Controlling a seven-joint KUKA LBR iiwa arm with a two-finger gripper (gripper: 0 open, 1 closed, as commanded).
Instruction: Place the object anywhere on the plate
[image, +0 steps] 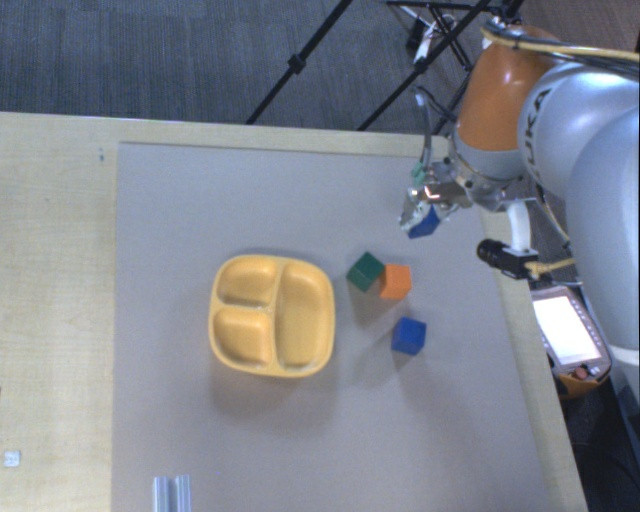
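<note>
The tool (422, 212) hangs at about two o'clock from the plate (271, 314), up off the table (170, 220), and a small blue piece (425, 224) shows at its tip, seemingly pinched between the fingers, though the view is too small to be sure of the contact. If that reading holds, the step in hand is the carry: the object looks lifted clear of the surface and not yet over the plate, which lies well apart toward eight o'clock from the tool. The next move would call for travel across toward the plate, passing over or around the blocks that sit between, then a descent into any of the compartments and a release low enough that the piece does not bounce out. By count there is one yellow plate with three compartments, two small ones stacked at its nine o'clock side and one long one at its three o'clock side. On the table lie three blocks: one green block (366, 271) and one orange block (396, 282), touching each other just beside the plate's two o'clock edge, and one blue block (408, 336) near its three o'clock edge, apart from the pair. The blue piece at the tool makes a fourth small thing.
</note>
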